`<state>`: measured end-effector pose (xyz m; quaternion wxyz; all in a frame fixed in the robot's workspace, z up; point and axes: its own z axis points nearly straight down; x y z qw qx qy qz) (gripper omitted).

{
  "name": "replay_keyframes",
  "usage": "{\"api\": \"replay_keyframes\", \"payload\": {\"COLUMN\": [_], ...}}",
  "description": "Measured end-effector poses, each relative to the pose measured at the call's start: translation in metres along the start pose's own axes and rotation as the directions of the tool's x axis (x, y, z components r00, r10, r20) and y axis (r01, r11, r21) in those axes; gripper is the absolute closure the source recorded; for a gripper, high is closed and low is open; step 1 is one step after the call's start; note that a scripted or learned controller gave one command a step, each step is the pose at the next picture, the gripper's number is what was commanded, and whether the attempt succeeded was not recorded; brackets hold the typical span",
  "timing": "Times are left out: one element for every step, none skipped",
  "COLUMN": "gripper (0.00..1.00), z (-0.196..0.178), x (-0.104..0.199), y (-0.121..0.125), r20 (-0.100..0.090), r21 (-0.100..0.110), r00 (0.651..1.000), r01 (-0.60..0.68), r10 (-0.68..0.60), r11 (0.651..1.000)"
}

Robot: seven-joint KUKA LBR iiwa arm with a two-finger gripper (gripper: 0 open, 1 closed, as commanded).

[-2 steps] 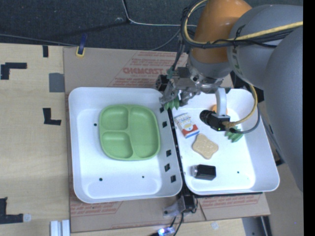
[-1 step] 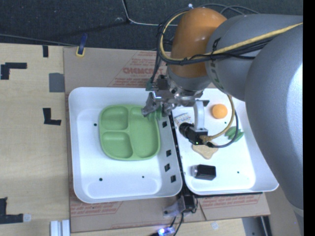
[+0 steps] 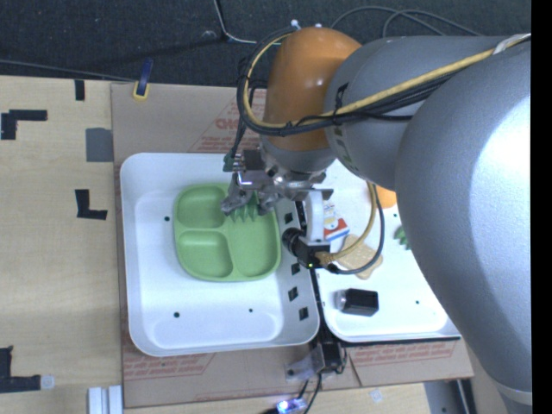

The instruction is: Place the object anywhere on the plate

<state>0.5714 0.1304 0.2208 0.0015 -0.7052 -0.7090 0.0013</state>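
Note:
A light green divided plate (image 3: pixel 226 234) lies in the left white bin (image 3: pixel 164 317). My gripper (image 3: pixel 248 202) hangs over the plate's upper right compartment, under the arm's orange band. A small dark green object with jagged prongs (image 3: pixel 247 212) sits between the fingertips, just above or touching the plate surface. The gripper is shut on it. The wrist hides the object's upper part.
The right bin (image 3: pixel 405 322) holds a black block (image 3: pixel 358 301), a colourful packet (image 3: pixel 333 226), an orange item (image 3: pixel 387 198) and a small green piece (image 3: pixel 400 235). The big grey arm covers the right side. Cables loop around the wrist.

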Motion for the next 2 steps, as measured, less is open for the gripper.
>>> {"api": "replay_keyframes", "payload": {"gripper": [1.0, 0.0], "z": [-0.0107, -0.0102], "x": [0.0317, 0.0299], "y": [-0.0087, -0.0084], "r20": [0.0, 0.001], "r21": [-0.003, -0.002], "r00": [1.0, 1.0], "r01": [0.0, -0.002], "r10": [0.0, 0.002], "r11": [1.0, 1.0]}}
